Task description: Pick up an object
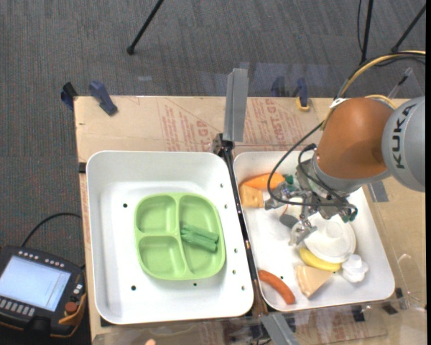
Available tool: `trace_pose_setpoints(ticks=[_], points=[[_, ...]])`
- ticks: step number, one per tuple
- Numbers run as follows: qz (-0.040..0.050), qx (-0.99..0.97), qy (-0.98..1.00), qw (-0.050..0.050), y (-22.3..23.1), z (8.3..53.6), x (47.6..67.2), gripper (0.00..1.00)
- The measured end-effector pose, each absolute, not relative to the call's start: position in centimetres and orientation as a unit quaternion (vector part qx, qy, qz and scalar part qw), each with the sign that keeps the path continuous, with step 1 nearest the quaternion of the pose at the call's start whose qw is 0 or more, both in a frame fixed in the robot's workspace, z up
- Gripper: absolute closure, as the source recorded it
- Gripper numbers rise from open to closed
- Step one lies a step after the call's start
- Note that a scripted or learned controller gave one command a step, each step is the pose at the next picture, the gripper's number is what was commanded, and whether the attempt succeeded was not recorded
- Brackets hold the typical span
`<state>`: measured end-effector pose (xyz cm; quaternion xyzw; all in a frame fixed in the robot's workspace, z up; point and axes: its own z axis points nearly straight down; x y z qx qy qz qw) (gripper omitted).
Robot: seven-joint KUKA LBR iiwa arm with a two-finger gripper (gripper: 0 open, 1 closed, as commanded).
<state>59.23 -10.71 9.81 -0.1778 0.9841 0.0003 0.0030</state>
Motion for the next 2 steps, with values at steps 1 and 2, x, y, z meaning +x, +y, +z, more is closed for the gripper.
trace_pose_setpoints(ticks=[1,2], points=[[0.0007,-0.123,0.992,0.003,-11.5,8.8,60.8,0.0],[0.0014,-0.085,0.996,0.001,-8.1,8.8,59.7,0.0]])
